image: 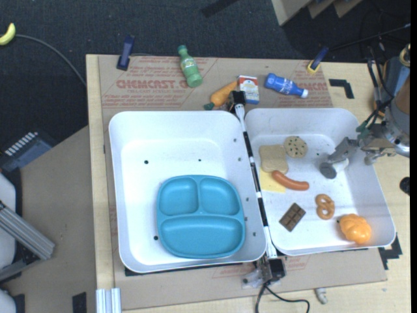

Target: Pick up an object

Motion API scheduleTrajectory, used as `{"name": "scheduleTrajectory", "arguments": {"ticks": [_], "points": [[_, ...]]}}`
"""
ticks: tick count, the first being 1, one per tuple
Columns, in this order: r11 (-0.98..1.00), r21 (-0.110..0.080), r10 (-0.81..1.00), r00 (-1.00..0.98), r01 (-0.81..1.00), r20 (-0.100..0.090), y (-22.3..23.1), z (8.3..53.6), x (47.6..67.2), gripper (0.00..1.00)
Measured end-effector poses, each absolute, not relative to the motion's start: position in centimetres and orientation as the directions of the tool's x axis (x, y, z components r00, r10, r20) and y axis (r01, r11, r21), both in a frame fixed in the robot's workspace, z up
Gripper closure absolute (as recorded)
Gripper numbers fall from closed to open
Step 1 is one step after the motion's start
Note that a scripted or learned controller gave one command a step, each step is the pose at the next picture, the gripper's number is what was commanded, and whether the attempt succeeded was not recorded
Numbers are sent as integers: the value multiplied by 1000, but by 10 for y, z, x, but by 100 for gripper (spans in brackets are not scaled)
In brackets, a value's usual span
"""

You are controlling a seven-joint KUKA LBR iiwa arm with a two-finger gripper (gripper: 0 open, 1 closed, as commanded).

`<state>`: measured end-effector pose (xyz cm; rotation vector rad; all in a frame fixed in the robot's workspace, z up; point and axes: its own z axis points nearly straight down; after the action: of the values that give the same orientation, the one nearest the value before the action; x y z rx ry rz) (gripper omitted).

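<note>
In the camera view, the gripper (330, 165) hangs over the right bin (365, 194); whether it is open or closed, I cannot tell. At its eight o'clock the sausage (290, 182) lies, long axis running ten-to-four, beside the cookie (295, 147).

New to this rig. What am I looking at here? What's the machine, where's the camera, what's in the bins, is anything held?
One fixed camera looks down at a slant on a bench with two white bins. The left bin holds a blue divided plate. The right bin holds toy food: a cookie, bread slice, sausage, pretzel, chocolate piece and an orange pepper. The robot arm reaches in from the right; its gripper is low over the right bin, nothing visibly between its fingers. A green bottle and blue bottle lie behind the bins.
</note>
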<state>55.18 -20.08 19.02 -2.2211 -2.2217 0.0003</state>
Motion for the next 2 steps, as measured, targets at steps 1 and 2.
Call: {"name": "scheduleTrajectory", "arguments": {"ticks": [1, 2], "points": [[2, -2, 1000, -2, 1000, 4, -213, 85, 600, 0], [3, 3, 1000, -3, 1000, -1, -214, 96, 601, 100]]}}
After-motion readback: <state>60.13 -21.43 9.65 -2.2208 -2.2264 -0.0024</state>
